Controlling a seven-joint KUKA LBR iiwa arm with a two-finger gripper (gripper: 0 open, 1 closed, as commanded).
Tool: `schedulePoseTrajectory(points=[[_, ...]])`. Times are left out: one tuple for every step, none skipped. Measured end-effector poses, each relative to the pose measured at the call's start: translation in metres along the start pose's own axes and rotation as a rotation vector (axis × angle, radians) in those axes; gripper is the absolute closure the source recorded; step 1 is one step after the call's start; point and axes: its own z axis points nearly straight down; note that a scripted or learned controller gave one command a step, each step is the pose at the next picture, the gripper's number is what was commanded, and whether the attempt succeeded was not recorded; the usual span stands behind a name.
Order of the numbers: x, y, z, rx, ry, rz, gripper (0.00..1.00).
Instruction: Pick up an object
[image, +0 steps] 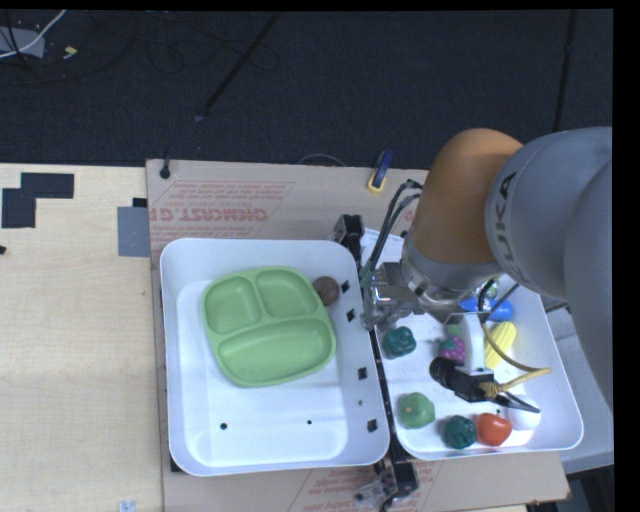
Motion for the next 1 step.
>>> schedulePoseTrajectory(points=[[0.049, 0.0119, 0.0012, 0.0, 0.0, 0.0, 1.0]])
